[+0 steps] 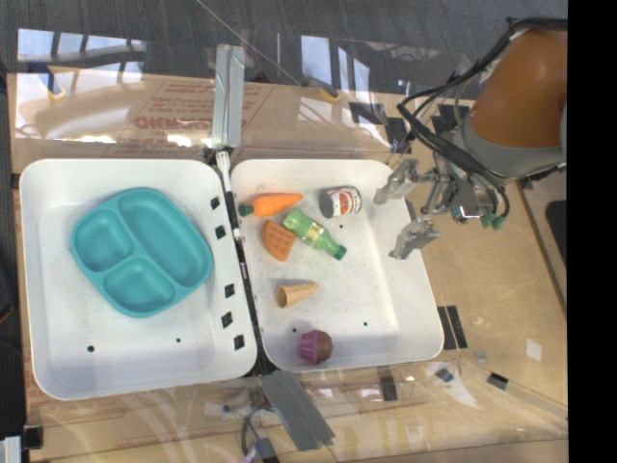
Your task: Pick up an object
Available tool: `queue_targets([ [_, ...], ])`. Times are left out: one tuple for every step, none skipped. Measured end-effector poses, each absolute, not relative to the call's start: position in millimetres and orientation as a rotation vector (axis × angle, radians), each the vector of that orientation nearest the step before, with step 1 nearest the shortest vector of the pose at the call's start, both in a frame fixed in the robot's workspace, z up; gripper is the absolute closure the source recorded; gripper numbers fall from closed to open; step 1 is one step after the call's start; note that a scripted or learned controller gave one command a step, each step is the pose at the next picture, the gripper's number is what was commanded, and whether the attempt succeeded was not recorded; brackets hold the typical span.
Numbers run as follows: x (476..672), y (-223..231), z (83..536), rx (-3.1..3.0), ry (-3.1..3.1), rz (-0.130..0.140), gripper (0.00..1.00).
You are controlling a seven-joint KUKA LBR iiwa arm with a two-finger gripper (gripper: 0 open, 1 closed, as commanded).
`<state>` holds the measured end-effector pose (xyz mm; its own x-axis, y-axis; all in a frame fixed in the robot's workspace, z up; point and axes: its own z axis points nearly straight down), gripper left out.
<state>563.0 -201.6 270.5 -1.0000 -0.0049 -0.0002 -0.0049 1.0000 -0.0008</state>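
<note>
My gripper (pixel 403 212) hangs over the right edge of the right bin (pixel 386 307), its two grey fingers spread apart with nothing between them. In that bin lie an orange carrot (pixel 273 204), a small red-and-white can (pixel 340 202) on its side, a green bottle (pixel 313 234), an orange waffle piece (pixel 278 241), an ice-cream cone (pixel 296 292) and a purple object (pixel 314 346). The can is the nearest item, a short way left of the fingers.
The left bin (pixel 58 355) holds a teal divided plate (pixel 141 250). A grey divider (pixel 234 258) with black clips separates the bins. Cables and the orange-banded arm (pixel 516 80) fill the upper right. Cardboard lies behind the bins.
</note>
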Motion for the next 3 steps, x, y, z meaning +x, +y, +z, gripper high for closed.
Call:
queue_targets([
  [506.0,-180,166,-0.065,3.149,0.005,0.0],
  [537.3,-124,106,0.301,3.132,0.003,0.0],
  [539.4,-123,117,0.289,3.13,0.001,1.0],
])
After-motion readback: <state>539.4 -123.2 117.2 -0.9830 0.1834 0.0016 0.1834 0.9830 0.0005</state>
